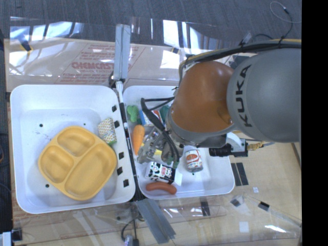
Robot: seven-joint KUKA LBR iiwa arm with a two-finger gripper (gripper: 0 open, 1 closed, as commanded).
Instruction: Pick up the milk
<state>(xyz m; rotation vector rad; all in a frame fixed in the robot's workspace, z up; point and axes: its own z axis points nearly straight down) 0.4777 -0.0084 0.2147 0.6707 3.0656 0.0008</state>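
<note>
Left bin (pixel 20 137): yellow divided plate (pixel 77 162) lying flat, small patterned packet (pixel 107 130) just beside its upper right edge. Right bin (pixel 225 183): carrot (pixel 138 136) near the dividing wall, green item (pixel 132 113) above it. Hand (pixel 158 148) low among these items, right of the carrot; finger state cannot be told. Milk (pixel 161 172), a black-and-white cow-patterned carton, lies just below the hand, sausage (pixel 161 189) below it. Small can (pixel 193 159) to the right. Arm (pixel 246 96) overhangs the bin.
</note>
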